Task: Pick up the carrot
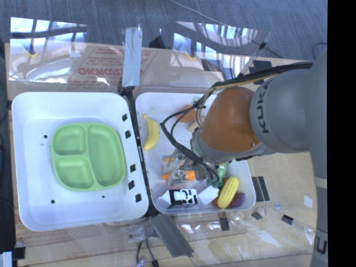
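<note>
Not much you can actually read here. The arm (289, 113) has "KU" in dark letters on its grey casing, running sideways just right of the orange band, and the rest of the word curves out of sight. There's red print on the cardboard (94, 65) in the upper left of the frame, under clear plastic, but it's too blurry and glared to make out. The black-and-white package (182, 197) at lower center has markings you can't read either.

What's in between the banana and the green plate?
In the camera view, the white walls where the two bins meet, with black clips along them, lie between the banana and the green plate. No toy or food sits there.
</note>
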Controlling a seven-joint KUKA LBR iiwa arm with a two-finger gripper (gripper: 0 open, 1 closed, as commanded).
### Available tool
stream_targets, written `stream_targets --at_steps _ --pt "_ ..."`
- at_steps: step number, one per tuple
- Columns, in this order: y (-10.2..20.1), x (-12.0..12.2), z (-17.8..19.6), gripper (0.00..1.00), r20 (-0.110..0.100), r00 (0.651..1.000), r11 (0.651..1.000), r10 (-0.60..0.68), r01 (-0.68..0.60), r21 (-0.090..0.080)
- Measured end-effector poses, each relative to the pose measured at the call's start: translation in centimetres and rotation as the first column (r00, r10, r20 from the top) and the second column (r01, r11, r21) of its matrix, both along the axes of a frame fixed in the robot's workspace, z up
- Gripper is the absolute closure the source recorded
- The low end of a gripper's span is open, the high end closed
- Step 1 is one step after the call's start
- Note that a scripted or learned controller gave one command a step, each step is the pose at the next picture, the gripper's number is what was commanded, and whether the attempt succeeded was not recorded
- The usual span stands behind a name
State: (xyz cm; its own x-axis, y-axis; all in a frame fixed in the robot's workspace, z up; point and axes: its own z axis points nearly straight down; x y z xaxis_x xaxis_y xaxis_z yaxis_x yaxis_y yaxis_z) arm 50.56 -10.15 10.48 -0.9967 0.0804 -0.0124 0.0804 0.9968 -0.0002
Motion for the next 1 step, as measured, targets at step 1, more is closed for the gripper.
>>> stream_targets --at_steps 1 --pt "6.48 -2.76 8.84 1.00 -0.009 0.941 0.941 -0.338 0.338 0.003"
